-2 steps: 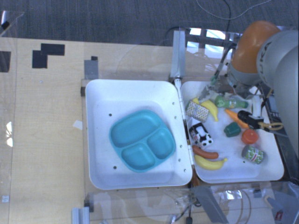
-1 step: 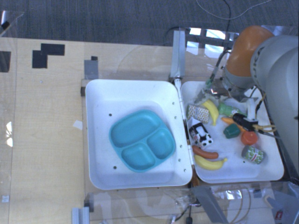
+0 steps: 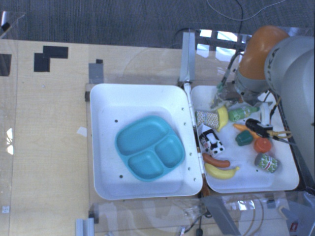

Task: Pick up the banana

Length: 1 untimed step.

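The banana (image 3: 221, 171) lay in the right bin (image 3: 290, 181), near its front edge, just below a red sausage (image 3: 216, 161) and touching it. The arm (image 3: 290, 68) reached over the back of that bin, well apart from the banana — gripper (image 3: 224, 96) was low near a second yellow fruit (image 3: 223, 117) & a green bottle (image 3: 242, 113). Its grip state — cannot tell. A blue tray (image 3: 150, 148) sat in the left bin (image 3: 106, 181).

The yellow banana (image 3: 221, 171) lies flat at the right bin's front-left corner.
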Available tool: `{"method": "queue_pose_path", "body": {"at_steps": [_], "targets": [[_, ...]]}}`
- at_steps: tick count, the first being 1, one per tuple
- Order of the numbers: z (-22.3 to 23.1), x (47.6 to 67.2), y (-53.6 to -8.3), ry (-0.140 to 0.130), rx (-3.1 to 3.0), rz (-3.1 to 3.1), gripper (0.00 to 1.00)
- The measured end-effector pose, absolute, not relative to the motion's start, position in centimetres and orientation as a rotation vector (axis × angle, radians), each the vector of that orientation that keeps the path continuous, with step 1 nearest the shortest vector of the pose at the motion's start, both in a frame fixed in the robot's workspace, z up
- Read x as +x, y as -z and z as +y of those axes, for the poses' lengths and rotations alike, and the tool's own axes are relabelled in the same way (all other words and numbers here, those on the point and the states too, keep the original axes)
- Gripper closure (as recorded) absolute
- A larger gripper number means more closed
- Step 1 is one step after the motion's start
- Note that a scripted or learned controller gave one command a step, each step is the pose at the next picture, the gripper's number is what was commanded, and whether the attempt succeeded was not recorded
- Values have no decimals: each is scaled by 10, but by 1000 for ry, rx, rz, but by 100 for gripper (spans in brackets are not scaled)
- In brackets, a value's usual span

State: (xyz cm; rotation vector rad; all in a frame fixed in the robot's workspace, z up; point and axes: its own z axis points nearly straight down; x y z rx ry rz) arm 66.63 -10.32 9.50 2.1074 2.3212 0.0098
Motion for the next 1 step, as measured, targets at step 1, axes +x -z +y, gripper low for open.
{"method": "queue_pose_path", "body": {"at_steps": [1], "targets": [[-77, 671, -188, -9, 2200, 2233, 100]]}}
